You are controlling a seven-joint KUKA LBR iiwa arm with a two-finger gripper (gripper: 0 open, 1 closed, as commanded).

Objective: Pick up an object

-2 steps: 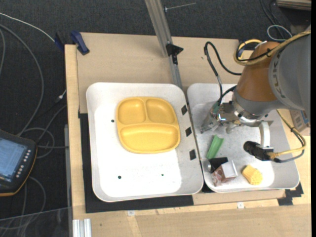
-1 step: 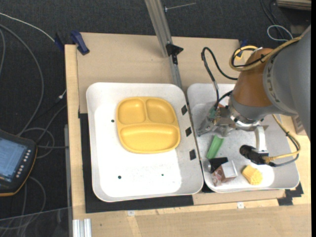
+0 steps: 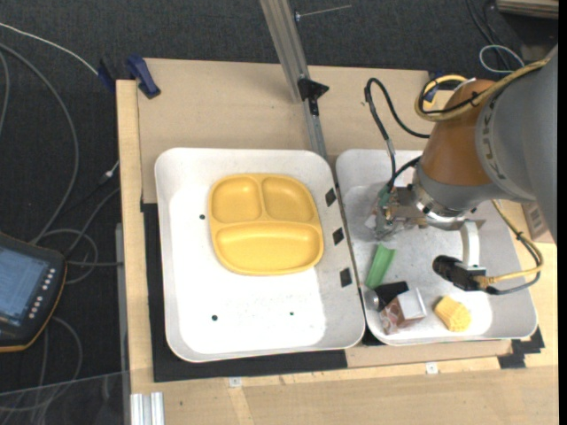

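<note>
The arm (image 3: 478, 140) bends low over the right bin (image 3: 505, 321)'s far left corner. I cannot tell how its claw (image 3: 387, 218) is set.

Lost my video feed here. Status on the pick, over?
Gripper low over the right bin, nothing seen in it. Green object just below it, lying free. Yellow piece and brown block near the bin's front.

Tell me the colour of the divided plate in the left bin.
Yellow: the divided plate, seen in the camera view.
</note>
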